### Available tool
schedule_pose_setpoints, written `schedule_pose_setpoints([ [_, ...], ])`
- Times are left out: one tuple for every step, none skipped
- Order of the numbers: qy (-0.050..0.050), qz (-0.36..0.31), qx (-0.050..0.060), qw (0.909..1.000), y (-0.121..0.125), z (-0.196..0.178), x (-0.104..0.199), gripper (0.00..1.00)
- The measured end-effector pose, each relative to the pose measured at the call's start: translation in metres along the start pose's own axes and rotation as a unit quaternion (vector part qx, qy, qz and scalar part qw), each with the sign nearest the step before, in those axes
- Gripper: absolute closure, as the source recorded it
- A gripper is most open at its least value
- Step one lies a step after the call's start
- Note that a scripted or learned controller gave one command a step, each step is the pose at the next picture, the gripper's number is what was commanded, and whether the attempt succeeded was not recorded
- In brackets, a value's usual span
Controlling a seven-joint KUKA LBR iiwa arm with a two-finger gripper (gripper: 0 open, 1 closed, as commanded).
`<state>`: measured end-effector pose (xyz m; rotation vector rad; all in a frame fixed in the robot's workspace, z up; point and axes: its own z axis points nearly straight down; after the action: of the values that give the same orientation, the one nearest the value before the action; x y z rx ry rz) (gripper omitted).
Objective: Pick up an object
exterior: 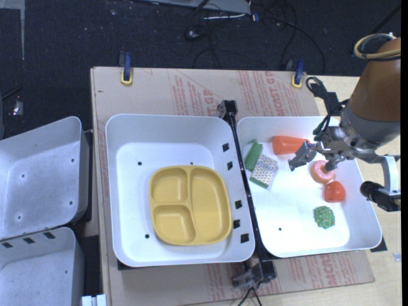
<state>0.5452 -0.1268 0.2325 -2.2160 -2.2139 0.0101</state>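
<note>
**Two bins on a clamped bench board, arm over the right bin**

Dark speckled flooring with loose cables surrounds a brown bench board, pinned at its far edge by two yellow clamps. On the board sit two shallow white bins, side by side. Left bin: a yellow divided plate with three compartments lies near its centre. Right bin: five small objects. A green block lies at about 10 o'clock in the bin, touching a pale speckled sponge just below it. An orange carrot-shaped piece lies at 12 o'clock. A pink ring-shaped piece lies toward 3 o'clock, with a red rounded piece just beside it at its 5 o'clock. A green knobbly piece sits at 5 o'clock in the bin, apart from the others.

Entering from 3 o'clock, the grey and orange arm carries its gripper above the right bin. Its dark fingers stand spread, one toward the carrot-shaped piece and one over the pink ring; nothing is seen held between them.
</note>
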Motion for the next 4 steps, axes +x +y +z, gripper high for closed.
schedule_pose_setpoints([
  [-0.001, -0.001, -0.005, 1.0, 0.002, -0.005, 0.0, 0.0],
  [-0.001, 0.0, -0.003, 1.0, 0.005, 0.059, 0.0, 0.0],
  [0.0, 0.0, -0.002, 1.0, -0.001, 0.122, 0.003, 0.0],
  [-0.001, 0.0, -0.004, 1.0, -0.001, 0.142, 0.003, 0.0],
])
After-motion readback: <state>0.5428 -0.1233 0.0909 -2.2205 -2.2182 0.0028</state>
